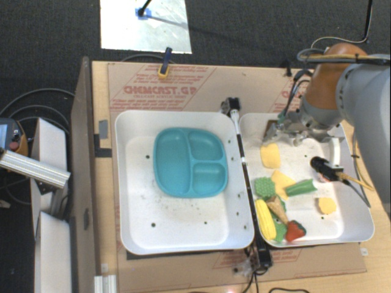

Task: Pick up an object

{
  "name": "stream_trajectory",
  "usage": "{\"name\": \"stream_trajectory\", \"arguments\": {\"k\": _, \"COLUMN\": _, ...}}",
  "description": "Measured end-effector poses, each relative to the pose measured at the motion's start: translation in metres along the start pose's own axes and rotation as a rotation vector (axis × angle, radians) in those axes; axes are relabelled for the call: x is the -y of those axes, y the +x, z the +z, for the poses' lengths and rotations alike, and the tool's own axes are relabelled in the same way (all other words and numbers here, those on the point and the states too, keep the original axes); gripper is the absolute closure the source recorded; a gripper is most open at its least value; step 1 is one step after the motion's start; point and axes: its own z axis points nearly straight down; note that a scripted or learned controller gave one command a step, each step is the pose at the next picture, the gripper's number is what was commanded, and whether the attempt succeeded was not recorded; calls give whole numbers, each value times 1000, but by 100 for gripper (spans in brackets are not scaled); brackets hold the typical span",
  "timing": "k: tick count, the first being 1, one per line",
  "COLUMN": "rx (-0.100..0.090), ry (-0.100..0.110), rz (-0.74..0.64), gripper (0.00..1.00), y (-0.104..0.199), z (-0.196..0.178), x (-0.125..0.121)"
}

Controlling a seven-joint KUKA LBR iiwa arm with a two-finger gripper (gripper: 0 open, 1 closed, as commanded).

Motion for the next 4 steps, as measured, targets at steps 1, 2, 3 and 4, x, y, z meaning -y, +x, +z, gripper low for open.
{"name": "stream_trajectory", "arguments": {"k": 1, "rx": -3, "ry": 14, "rz": 10, "gripper": 0, "y": -57, "z": 1, "x": 72}}
{"name": "stream_trajectory", "arguments": {"k": 2, "rx": -7, "ry": 12, "rz": -5, "gripper": 0, "y": 37, "z": -25, "x": 85}}
{"name": "stream_trajectory", "arguments": {"k": 3, "rx": -1, "ry": 1, "rz": -1, "gripper": 0, "y": 18, "z": 0, "x": -6}}
{"name": "stream_trajectory", "arguments": {"k": 4, "rx": -3, "ry": 12, "rz": 4, "gripper": 0, "y": 31, "z": 2, "x": 24}}
